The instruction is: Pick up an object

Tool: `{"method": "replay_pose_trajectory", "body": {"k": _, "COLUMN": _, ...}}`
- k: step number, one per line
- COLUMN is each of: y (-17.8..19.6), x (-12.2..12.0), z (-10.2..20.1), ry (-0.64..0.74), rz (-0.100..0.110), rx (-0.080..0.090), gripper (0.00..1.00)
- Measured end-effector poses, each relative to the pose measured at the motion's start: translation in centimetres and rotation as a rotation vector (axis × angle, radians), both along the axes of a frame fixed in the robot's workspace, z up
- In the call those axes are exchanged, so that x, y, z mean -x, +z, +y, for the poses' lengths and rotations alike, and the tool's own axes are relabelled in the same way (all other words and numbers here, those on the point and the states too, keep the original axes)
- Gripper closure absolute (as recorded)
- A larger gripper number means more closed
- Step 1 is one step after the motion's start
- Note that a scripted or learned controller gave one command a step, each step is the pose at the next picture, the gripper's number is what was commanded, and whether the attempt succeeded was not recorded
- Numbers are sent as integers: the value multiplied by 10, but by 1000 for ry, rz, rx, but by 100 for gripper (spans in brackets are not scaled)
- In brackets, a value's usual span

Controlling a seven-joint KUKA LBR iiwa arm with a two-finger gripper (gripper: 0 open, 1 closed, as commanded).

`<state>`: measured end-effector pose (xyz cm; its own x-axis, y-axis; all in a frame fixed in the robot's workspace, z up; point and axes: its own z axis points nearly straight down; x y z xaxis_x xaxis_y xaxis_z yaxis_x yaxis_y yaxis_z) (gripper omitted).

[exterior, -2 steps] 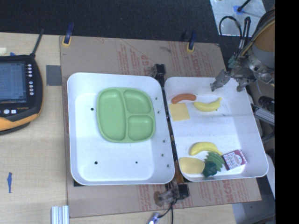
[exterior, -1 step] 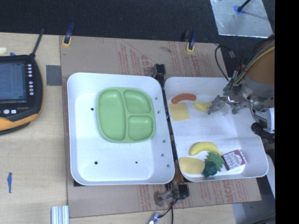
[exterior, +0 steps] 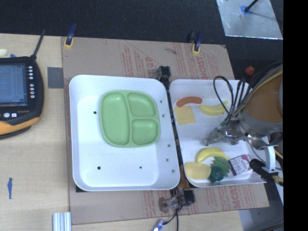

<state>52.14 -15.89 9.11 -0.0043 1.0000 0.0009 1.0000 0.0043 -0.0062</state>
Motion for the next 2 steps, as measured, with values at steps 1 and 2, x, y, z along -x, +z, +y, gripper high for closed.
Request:
{"method": "replay_pose_trajectory", "body": {"k": 1, "y": 1, "x": -68, "z": 47, "ry": 3, "rz": -3, "rx": 2, "gripper": 0}}
{"method": "replay_pose_trajectory", "body": {"k": 2, "y": 0, "x": -134, "z": 41, "ry": -2, "rz": -1, "rx": 0, "gripper": 0}}
